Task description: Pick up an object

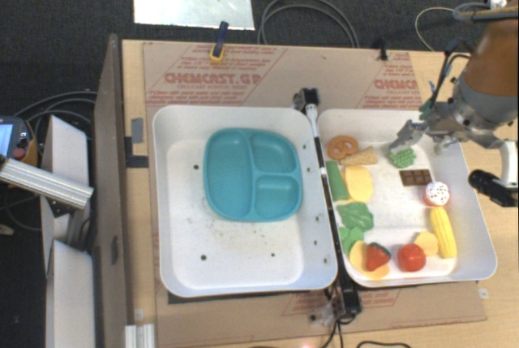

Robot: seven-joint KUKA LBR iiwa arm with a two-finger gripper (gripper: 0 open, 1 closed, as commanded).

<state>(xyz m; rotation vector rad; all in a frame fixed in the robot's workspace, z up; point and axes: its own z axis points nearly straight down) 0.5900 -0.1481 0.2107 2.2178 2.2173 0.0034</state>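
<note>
1. We see two shallow white plastic bins side by side on the bench: the left bin and the right bin.
2. A teal plastic plate with three compartments lies flat in the left bin, toward its far half.
3. The right bin holds the toy food. A brown pretzel sits at its far left, with a pale yellow wedge just beside it.
4. Below these lie a green pod, a yellow oval piece and a green leafy piece.
5. Along the near edge we find a red strawberry and a red tomato, with a yellow corn cob to their right.
6. A brown chocolate bar and a white sprinkled round piece rest near the middle right.
7. The grey arm with its orange band reaches in from the right; its two-finger gripper hangs at the far side of the right bin, directly over a small green ridged piece.
8. We cannot tell whether the claw is spread or pressed together, nor whether it touches that green piece.
</note>
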